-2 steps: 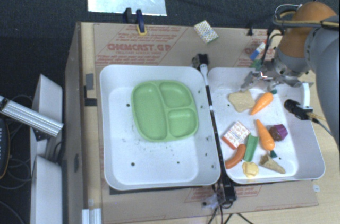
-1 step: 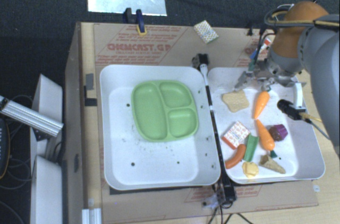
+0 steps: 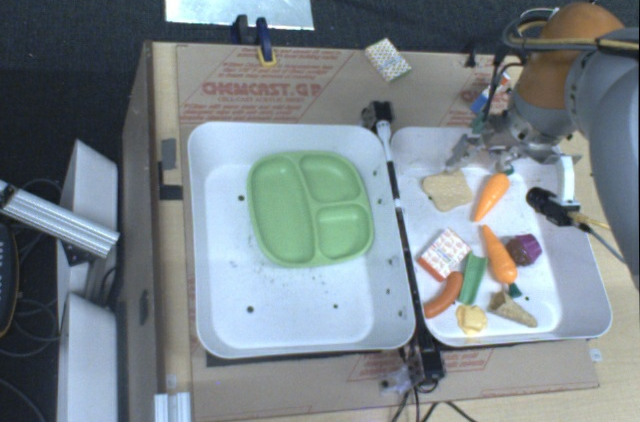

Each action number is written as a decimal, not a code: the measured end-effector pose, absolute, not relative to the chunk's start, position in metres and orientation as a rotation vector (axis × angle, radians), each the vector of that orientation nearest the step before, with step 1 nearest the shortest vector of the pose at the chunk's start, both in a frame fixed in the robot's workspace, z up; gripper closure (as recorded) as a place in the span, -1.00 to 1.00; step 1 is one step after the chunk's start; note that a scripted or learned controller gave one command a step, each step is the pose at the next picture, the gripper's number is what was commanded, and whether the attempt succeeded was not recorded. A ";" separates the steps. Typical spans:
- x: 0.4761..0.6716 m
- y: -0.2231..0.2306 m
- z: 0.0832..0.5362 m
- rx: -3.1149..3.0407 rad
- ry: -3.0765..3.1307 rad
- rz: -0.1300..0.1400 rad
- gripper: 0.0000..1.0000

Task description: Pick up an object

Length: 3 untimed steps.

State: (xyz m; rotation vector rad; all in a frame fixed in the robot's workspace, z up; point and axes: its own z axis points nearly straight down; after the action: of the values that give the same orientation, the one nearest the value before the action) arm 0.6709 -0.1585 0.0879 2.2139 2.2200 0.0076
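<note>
- Objects to pick: the right bin (image 3: 590, 305) holds all the loose items, and none is raised off its floor. The left bin (image 3: 215, 240) holds a green divided tray (image 3: 308, 208).
- Largest to smallest among the loose items: a slice of bread (image 3: 447, 190) near the bin's upper middle; an upright-lying carrot (image 3: 490, 195) just beside it to the right; a second carrot (image 3: 497, 254) lower down, touching a purple piece (image 3: 523, 249); a green vegetable (image 3: 472, 277) beside an orange sausage-like piece (image 3: 443, 294); a red-and-white packet (image 3: 444, 253); a tan wedge (image 3: 513, 310) and a small yellow piece (image 3: 471, 318) near the bottom wall.
- Arm (image 3: 600, 90): reaches in from the right, its wrist over the bin's upper corner.
- Gripper (image 3: 488, 148): its fingers (image 3: 465, 150) appear spread fairly wide and point down over bare bin floor, just above the bread and the upper carrot. Nothing lies between them, and contact with the floor cannot be judged.
- Risk 1: the bread lies flat, so fingers closing on it would probably slide over its top or only push it along.
- Risk 2: the upper carrot is tapered and smooth-looking; a grasp near its tip could squeeze it out sideways.
- Risk 3: the lower cluster is tightly packed, so descending there may nudge neighbours or catch two items at once.
- Risk 4: a descent close to the bin's upper wall could strike the rim.
</note>
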 end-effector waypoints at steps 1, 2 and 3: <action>0.671 -0.138 0.088 2.211 2.221 0.007 -1.00; 0.671 -0.169 0.088 2.213 2.219 0.006 -1.00; 0.671 -0.144 0.088 2.211 2.221 0.007 -1.00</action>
State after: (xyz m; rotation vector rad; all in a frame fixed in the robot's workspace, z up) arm 0.6710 -0.1444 0.0880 2.2109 2.2207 0.0071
